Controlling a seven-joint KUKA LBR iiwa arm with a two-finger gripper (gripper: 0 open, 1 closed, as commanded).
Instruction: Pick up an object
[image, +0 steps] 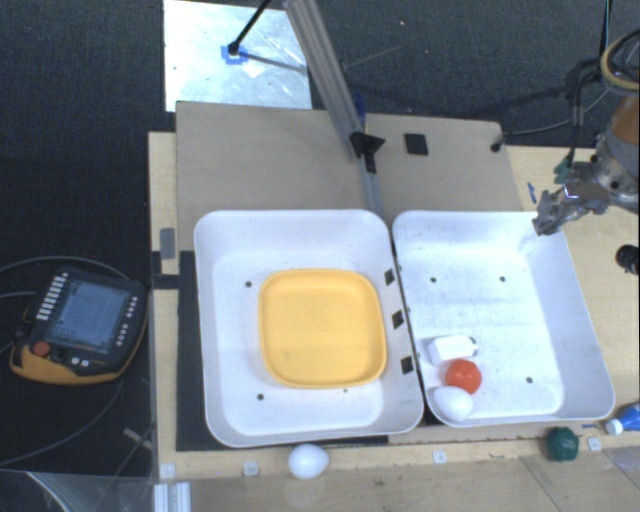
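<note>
The right bin (520, 300) holds three small things near its front left corner: a white block (452, 348), an orange-red ball (463, 376) and a white egg-shaped object (453, 404). In the left bin (225, 300) lies a square yellow plate (322, 327). My gripper (549, 217) hangs over the right bin's far right corner, well away from the three objects. Nothing shows between its fingers.
A white egg (308, 461) lies on the bench in front of the left bin. A dark green ball (562, 444) sits at the front right, off the bin. A teach pendant (80, 322) rests at the left. A slanted metal pole (335, 80) rises behind the bins.
</note>
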